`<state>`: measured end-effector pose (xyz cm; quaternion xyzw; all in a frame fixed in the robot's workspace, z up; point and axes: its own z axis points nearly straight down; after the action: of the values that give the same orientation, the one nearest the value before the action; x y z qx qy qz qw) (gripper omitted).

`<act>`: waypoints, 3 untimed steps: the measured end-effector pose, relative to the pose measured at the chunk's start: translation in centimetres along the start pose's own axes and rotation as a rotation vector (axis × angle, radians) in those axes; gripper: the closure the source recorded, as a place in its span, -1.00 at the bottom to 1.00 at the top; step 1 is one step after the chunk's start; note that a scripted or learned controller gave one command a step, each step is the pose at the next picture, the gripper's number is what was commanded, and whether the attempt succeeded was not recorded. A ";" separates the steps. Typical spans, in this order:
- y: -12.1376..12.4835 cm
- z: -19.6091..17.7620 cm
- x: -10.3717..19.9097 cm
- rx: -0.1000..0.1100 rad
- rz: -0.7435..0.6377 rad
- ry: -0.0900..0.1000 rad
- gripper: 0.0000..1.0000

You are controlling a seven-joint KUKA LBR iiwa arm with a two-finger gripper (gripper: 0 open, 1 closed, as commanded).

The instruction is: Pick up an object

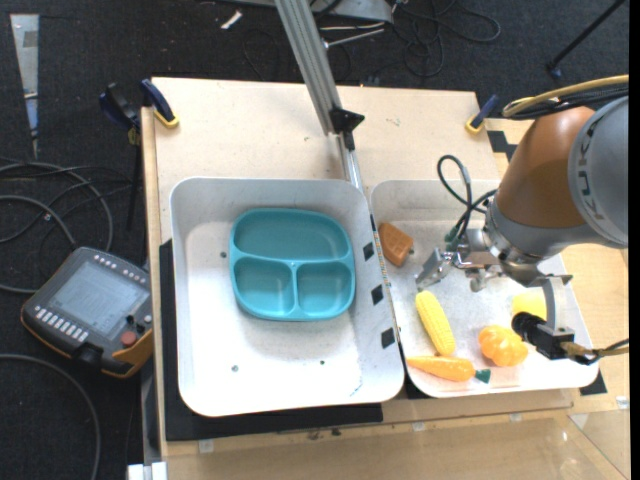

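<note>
Metal-grey, my gripper hangs low in the right bin, its fingers spread and holding nothing. The nearest thing is the corn, just below me at about six o'clock, lying lengthwise toward the bin's near edge. I judge it a light plastic toy: stiff, with a bumpy skin that should give my pads some bite. I would take it across its middle, pinching its narrow width.

At ten o'clock, just beside me, sits a brown chunk, blocky, probably hard and easy to pinch by its flat sides. A carrot lies past the corn's far tip, near or touching it, so a low grasp there could nudge both. An orange fruit sits at four o'clock, round and likely to roll. Nothing stands between me and the corn. In the left bin, well apart, lies a teal tray.
</note>
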<state>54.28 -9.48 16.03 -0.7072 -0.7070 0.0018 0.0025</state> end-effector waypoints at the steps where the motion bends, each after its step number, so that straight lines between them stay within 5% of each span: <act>1: 0.7 4.7 -0.1 0.000 0.000 0.000 -1.00; 2: 0.8 3.4 -0.1 -0.007 0.000 -0.001 1.00; 3: 1.4 -2.9 -0.2 -0.013 -0.003 -0.003 1.00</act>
<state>55.68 -9.72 18.91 -0.7063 -0.7080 -0.0019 -0.0030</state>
